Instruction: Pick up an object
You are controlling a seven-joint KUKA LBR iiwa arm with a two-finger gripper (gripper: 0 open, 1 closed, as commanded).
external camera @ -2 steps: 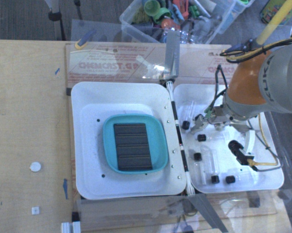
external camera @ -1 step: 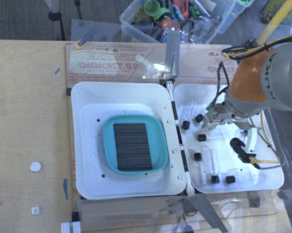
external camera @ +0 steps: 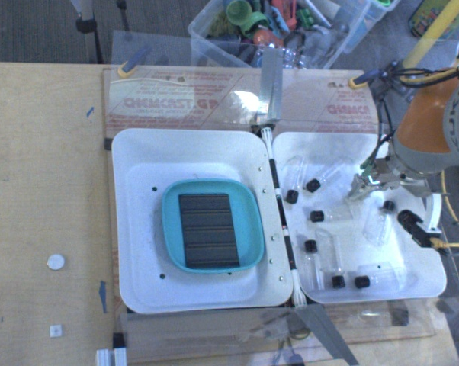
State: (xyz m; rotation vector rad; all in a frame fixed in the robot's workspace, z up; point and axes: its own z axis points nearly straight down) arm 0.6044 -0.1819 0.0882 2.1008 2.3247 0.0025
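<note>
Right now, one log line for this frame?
arm: over right bin | pincer: low among clear black-capped vials, grasp unconfirmed | left bin: teal tray with dark ridged block

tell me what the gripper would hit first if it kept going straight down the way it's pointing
Probably the white floor of the right bin. The gripper points down over a bare patch between clear black-capped vials, though depth is hard to judge from this view.

My bins (external camera: 138, 204) are matt white plastic; the teal tray (external camera: 248, 227) smooth plastic; the bench (external camera: 39, 166) pale matt wood.
</note>
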